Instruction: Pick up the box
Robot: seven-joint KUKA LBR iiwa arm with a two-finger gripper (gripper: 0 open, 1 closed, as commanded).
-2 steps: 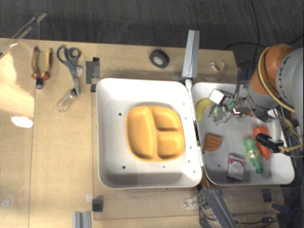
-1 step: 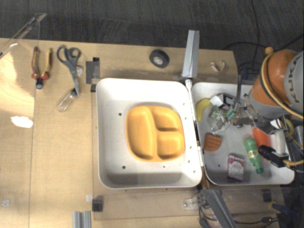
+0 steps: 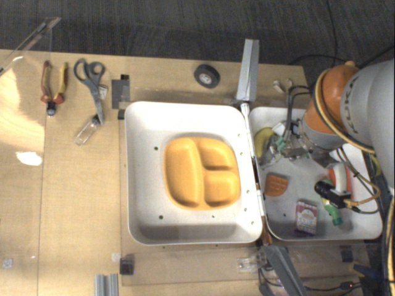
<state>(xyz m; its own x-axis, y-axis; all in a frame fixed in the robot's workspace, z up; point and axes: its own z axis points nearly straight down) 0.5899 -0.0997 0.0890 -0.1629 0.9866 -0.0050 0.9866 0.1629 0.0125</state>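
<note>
The box [image 3: 307, 216], a small flat carton with a purple and pink printed face, lies on the floor of the right bin [image 3: 364, 230], close to its near wall. Just to its right sits a small green piece [image 3: 333, 215], and to its upper left rests a rounded orange-brown lump [image 3: 276, 185]. A red and white item [image 3: 340, 175] lies further back to the box's right. The hand [image 3: 276, 148] sits at the far left corner of the same bin, well apart from the box and beside a curved yellow-green shape [image 3: 263, 139]; whether it is spread or pressed together cannot be told. The left bin [image 3: 143, 165], smooth white with rounded corners, holds a glossy yellow tray [image 3: 202, 171] split into three compartments. On the wooden desk [image 3: 74, 196] lie grey-handled scissors [image 3: 92, 85], red-handled pliers [image 3: 52, 85] and a black tape roll [image 3: 207, 75].
</note>
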